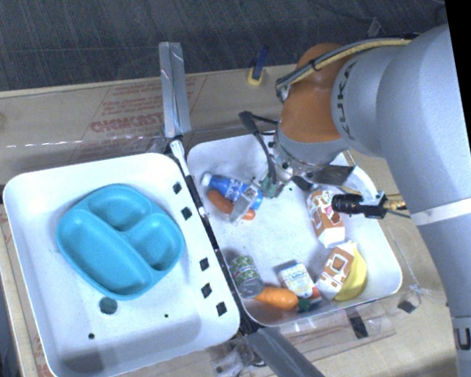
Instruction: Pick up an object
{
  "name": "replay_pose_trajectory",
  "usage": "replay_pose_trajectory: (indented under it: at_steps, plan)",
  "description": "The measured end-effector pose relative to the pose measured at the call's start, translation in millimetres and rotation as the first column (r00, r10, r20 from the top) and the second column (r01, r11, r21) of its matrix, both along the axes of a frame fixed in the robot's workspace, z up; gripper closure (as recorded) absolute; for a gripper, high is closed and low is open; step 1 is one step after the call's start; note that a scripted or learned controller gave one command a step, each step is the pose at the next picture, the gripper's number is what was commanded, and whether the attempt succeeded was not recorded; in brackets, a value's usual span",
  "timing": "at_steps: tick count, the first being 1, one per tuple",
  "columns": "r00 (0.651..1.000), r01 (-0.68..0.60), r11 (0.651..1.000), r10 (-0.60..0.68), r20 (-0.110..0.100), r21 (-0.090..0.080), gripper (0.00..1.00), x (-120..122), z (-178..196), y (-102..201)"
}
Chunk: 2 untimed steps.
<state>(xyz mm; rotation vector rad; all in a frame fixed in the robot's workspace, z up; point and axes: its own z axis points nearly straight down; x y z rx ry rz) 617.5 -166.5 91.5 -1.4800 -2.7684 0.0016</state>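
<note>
We start with the arm [407,135], which reaches in from the right and bends down over the right bin [387,278], its orange band [308,116] hanging over the bin's far edge. The left bin [56,350] holds a blue divided plate [118,240] and plays no part in this step, as far as we judge.

The gripper [272,181] sits low at the far left part of the right bin, just beside a bottle with a blue label [234,190] that lies on its side, with an orange piece [218,202] touching it. We cannot tell from here how the gripper is set, nor whether anything is caught in it.

The bottle looks to us like the thing in hand. It lies near the wall between the two bins, so we think the approach should come straight down, square across the bottle's narrow width, keeping off the wall and off the orange piece. A round body may roll, so we would close slowly and lift only once it is seated.

Further along lie two small cartons [325,212], a banana [355,279], a carrot [277,297] and a small jar [244,272], well apart from the gripper.
</note>
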Motion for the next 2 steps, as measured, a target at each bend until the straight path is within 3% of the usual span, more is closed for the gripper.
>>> replay_pose_trajectory:
  at_steps: [1,2]
  plan:
    - [1.0,-0.004,1.0,0.004,0.006,-0.001,1.0,2,14,0]
    - [0.985,0.171,0.985,-0.171,0.001,-0.001,1.0,8,95,45]
